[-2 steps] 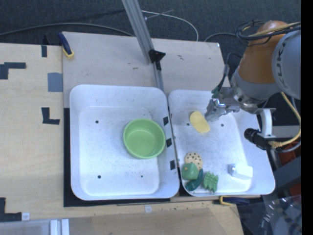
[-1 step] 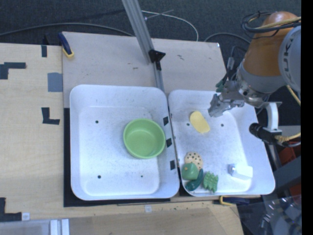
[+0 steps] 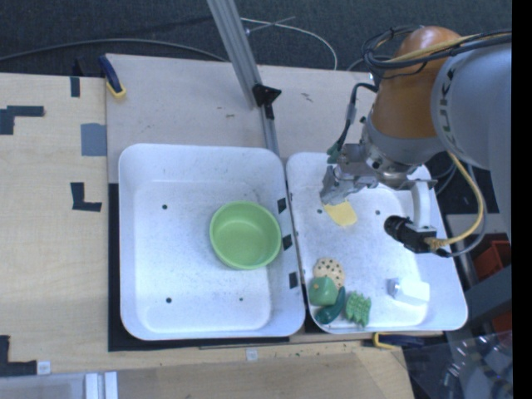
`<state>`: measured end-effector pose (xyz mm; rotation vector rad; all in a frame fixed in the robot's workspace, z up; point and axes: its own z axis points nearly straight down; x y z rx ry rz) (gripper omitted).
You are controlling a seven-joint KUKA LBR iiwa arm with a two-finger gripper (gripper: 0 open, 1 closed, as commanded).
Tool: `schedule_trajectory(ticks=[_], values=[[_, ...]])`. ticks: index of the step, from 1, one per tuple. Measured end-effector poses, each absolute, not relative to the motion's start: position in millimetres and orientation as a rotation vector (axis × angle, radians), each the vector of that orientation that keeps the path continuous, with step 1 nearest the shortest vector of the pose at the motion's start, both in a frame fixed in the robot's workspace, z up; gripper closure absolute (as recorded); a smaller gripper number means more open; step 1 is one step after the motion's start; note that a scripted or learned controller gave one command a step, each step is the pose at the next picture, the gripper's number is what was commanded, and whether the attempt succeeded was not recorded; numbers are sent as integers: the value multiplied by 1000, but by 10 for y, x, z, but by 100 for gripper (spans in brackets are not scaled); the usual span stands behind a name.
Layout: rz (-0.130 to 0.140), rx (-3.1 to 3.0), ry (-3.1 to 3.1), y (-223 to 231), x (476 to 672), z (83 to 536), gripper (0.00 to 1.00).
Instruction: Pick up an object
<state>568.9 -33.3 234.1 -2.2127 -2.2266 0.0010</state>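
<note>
**End effector poised over yellow piece in the right bin**

The arm point(image 3: 432, 98) reaches in from the right and hangs its end effector point(image 3: 337, 191) over the far-left part of the right bin point(image 3: 440, 306). Directly below and just to the near side of its tip lies a small yellow piece point(image 3: 342, 214), flat on the bin floor; the tip appears to be touching or almost touching the piece's far edge, and which of the two cannot be told from this slant. Whether the end effector is spread or closed cannot be told either, since the wrist hides it from above.

Nearer the front rim of the same bin sits a cluster: a tan spotted cookie-like item point(image 3: 328, 269), a green rounded toy point(image 3: 324, 291) and a green leafy piece point(image 3: 357, 307), all close together and well apart from the end effector. A small white block point(image 3: 407, 289) lies towards the bin's right side.

The left bin point(image 3: 150, 306) holds a green bowl point(image 3: 244, 234), upright, near its right wall. Both bins rest on the desk point(image 3: 50, 223).
</note>
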Motion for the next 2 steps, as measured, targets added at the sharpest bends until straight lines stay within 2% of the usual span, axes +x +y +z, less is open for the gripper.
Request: schedule_trajectory(ticks=[1, 2], values=[[1, -2212, -2227, 119, 5635, 2369, 100], [4, -2212, -2226, 626, 5487, 2237, 100]])
